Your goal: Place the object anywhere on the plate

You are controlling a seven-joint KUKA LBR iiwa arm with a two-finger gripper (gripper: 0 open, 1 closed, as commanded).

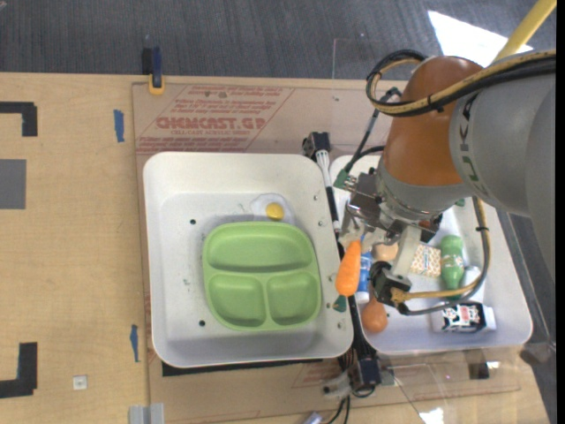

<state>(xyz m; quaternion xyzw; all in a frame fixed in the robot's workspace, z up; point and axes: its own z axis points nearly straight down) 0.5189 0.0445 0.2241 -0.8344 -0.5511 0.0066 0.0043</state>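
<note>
I couldn't tell the end effector's (375, 247) state. The carrot (350, 268) lay at the bins' shared edge, beside the green plate (261, 274). I judged a lift clear of that rim essential.

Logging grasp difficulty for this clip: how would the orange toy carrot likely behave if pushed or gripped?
The carrot looks tapered and rounded, so it would probably roll or pivot when nudged. Its smooth plastic-looking surface may slip from a pinch. It appears light, lying across the rim between bins.

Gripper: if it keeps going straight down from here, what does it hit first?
Likely the carrot lying on the bins' shared rim, just below the gripper. Depth is unclear from this slanted view.
</note>
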